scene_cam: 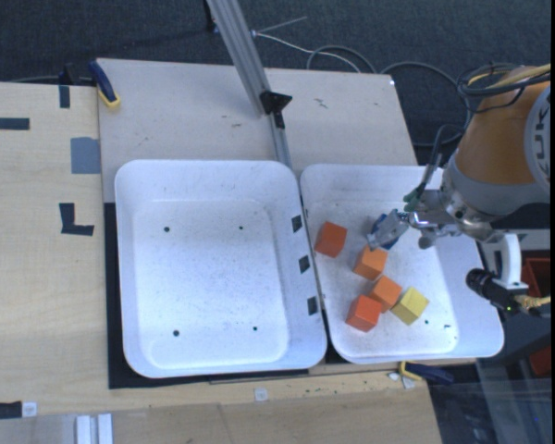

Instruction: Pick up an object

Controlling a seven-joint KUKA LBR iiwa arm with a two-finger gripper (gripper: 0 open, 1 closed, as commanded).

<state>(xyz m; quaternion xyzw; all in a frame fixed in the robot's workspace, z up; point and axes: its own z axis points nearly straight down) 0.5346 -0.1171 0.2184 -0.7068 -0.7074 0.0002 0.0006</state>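
Approach step: gripper (pixel 381 236) hovers just above an orange cube (pixel 371 263) mid right bin (pixel 351 178); fingers seemingly spread, next descend and pinch

Alu rail (pixel 243 46) over bench, blue-yellow clamp (pixel 104 83); cables (pixel 351 61)

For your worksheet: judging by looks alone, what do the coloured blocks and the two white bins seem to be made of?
Orange blocks and the yellow block: probably painted wood or foam, going by the matte, even colour and crisp edges; the view cannot settle which. White bins: likely moulded plastic, with rounded corners, a rolled rim and a slight sheen, speckled with dark scuffs.
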